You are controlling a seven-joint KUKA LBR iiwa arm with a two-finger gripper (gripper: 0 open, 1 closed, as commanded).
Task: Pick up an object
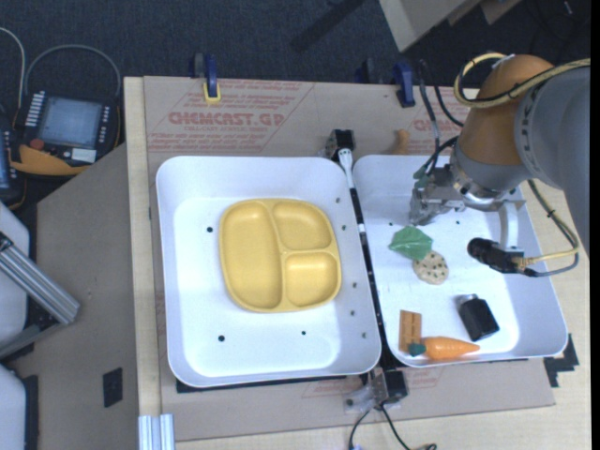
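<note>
right bin: items crowd front (rear free); yellow tray fills left.

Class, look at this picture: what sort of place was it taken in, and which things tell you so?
Most likely a robotics lab or test bench. A grey robot arm reaches over two white bins, one holding a yellow divided plate, the other toy food such as a carrot. A handheld control pendant lies beside the bench.

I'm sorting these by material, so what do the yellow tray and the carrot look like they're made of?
The tray looks like moulded plastic: uniform yellow, smooth rounded compartments, soft sheen. The carrot looks like a plastic toy, flat even orange with a slight gloss, though it's too small to be sure.
</note>
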